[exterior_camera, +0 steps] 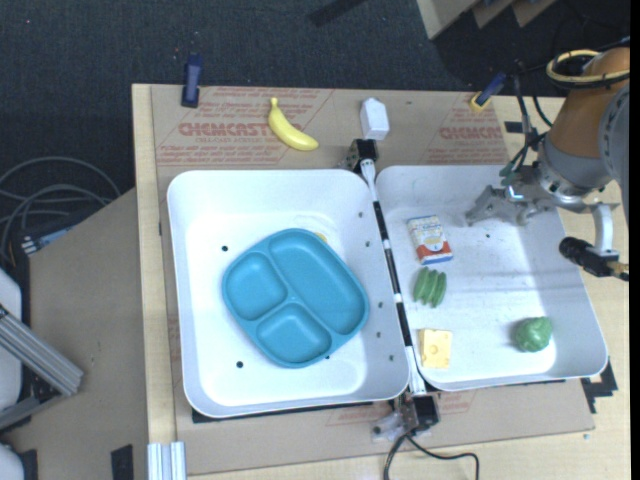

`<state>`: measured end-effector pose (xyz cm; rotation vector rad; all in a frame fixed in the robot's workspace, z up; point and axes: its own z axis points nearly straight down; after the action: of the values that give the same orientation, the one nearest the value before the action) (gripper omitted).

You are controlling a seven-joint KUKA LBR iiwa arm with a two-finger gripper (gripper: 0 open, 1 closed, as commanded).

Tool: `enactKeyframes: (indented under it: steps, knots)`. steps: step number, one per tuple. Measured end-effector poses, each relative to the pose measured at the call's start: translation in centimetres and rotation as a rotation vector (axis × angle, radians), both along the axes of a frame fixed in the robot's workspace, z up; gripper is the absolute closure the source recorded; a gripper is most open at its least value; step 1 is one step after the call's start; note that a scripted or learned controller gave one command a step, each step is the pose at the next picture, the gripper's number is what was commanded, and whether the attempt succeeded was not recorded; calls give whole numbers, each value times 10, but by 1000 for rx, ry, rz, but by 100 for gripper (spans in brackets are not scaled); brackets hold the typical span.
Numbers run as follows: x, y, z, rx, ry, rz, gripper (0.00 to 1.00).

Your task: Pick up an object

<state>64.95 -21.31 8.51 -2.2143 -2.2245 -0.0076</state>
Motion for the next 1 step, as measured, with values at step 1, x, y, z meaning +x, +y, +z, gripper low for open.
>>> enactKeyframes:
  steps: [1]
  knots:
    - [-22,98,85,-4,0,-2,0]
